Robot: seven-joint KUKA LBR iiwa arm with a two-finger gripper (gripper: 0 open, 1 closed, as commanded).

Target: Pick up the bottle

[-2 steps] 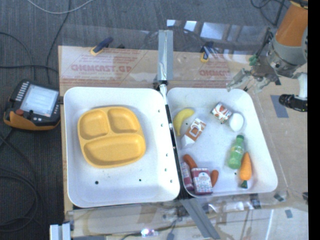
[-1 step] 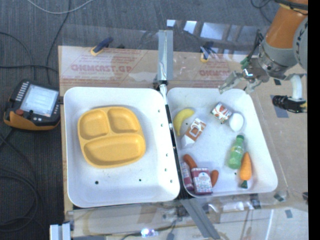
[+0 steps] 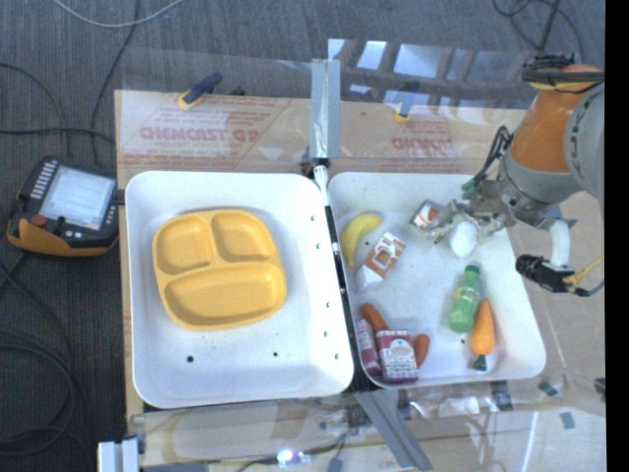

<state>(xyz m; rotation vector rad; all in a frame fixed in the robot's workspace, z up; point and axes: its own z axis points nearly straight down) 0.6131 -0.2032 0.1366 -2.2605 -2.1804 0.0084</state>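
A green bottle [image 3: 465, 300] with a white cap lies in the right bin [image 3: 511, 264], toward its right side. An orange carrot [image 3: 482, 330] lies right beside the bottle. My gripper [image 3: 479, 209] hangs over the bin's upper right part, above and a little right of the bottle, with a gap between them. A white round object [image 3: 462, 237] sits just below the gripper.
The right bin also holds a banana [image 3: 358, 232], a small carton [image 3: 384, 254], a wrapped packet [image 3: 426, 215], a red box [image 3: 396, 354] and sausages [image 3: 372, 318]. A yellow divided plate [image 3: 218, 266] lies in the left bin [image 3: 147, 362]. A teach pendant [image 3: 64, 207] rests left of the bench.
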